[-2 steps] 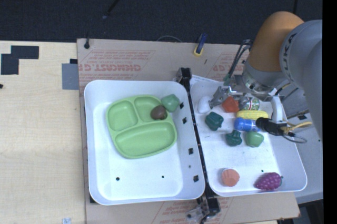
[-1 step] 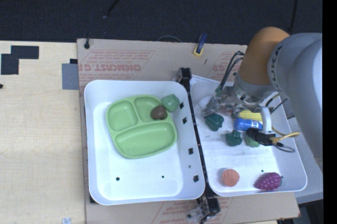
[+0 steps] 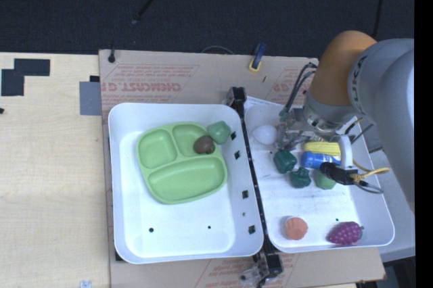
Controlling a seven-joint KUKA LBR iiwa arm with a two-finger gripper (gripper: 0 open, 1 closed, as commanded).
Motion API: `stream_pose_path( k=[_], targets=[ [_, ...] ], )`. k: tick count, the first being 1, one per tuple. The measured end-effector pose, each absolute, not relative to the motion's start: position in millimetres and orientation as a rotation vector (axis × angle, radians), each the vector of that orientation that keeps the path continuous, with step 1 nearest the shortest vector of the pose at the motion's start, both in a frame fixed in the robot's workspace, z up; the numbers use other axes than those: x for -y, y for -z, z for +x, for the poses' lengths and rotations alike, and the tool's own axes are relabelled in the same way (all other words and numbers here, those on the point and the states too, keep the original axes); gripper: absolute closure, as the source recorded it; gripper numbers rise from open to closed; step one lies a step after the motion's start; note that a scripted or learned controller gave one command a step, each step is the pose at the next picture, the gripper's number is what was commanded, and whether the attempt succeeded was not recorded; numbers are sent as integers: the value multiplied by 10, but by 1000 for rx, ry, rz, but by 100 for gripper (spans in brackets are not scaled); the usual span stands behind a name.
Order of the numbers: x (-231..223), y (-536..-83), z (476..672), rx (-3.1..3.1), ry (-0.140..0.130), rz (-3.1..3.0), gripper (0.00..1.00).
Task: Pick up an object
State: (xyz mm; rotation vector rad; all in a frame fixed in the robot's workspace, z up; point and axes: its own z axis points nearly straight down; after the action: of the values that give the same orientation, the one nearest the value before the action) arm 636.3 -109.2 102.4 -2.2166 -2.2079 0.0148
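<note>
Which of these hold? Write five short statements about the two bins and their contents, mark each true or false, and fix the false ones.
1. The green divided plate lies in the left bin. True.
2. A brown object rests on the plate. True.
3. The purple grape bunch sits in the left bin. False: it lies in the right bin, near its front right corner.
4. The gripper is over the left bin. False: it is over the right bin, by the white egg-like object.
5. The pink-orange round object lies left of the grapes. True.
</note>
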Motion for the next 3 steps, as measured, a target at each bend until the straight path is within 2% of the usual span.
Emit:
stream_pose_path(
  k=[1,2,3],
  targets=[
    [1169,-1629,6380,2222,4,-2226,100],
    [1208,-2263,6428,2224,5,-2225,100],
    [1209,-2275,6430,2222,0,-2220,100]
  ],
)
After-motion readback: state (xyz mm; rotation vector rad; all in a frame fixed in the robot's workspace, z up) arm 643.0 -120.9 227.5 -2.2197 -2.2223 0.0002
